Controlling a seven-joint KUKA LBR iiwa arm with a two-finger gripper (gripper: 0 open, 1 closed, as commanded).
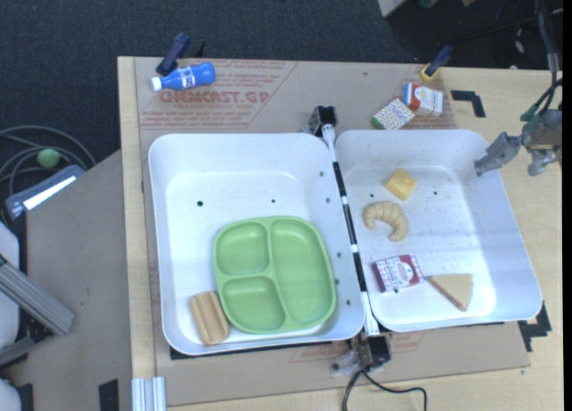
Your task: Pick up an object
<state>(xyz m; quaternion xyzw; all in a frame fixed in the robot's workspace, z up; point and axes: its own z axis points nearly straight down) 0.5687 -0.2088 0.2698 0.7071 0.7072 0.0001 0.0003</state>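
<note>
"What's on the bench (134,222)?"

"Two white bins. The left bin (179,177) carries a green divided tray (273,273) toward its front edge, with a ridged tan biscuit (208,317) in the front-left corner."

"And the right bin (500,222)?"

"The pickable bits, spread apart, which I'd guess leaves room for fingers: a croissant (386,219) near its left wall, a cheese wedge (453,290) and a red packet (396,272) by the front edge, a yellow cube (401,184) further back."

"The gripper (517,154)?"

"Hovering over the bin's back-right corner with nothing in it. How wide it's spread, I can't tell."
</note>
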